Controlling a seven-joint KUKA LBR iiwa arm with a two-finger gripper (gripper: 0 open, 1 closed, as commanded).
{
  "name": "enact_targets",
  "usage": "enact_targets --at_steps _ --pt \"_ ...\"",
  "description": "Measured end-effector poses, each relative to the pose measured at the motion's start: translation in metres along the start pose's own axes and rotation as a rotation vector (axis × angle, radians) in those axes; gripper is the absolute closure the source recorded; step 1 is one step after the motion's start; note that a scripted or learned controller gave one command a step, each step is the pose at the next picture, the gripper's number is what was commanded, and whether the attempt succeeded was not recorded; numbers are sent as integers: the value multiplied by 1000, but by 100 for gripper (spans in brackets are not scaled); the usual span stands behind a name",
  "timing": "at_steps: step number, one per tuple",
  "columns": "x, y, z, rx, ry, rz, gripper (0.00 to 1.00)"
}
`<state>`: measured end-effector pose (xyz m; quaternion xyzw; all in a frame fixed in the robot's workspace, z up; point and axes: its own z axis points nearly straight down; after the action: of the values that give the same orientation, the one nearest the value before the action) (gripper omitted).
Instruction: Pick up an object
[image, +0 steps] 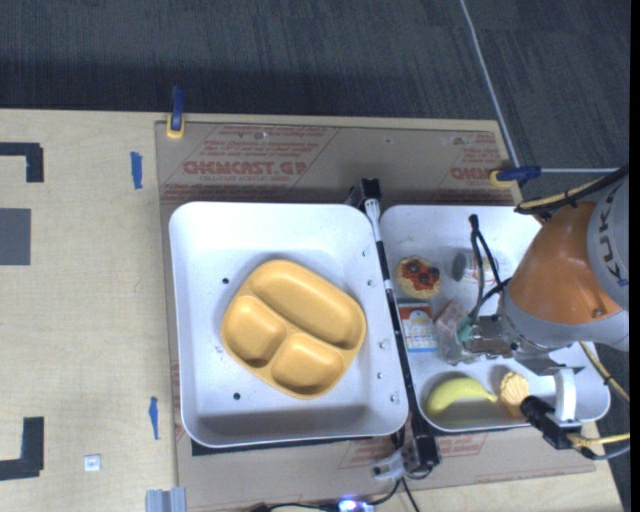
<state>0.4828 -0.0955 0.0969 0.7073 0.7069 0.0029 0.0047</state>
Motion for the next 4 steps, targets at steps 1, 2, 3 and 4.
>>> enact_targets --at_steps 1,2,3,4 --pt "0 0 0 0 0 0 0" --pt "4 -3 11 9 3 1 0" --pt "4 -3 11 8 3 0 0" --pt "3 -3 11 8 3 0 0"
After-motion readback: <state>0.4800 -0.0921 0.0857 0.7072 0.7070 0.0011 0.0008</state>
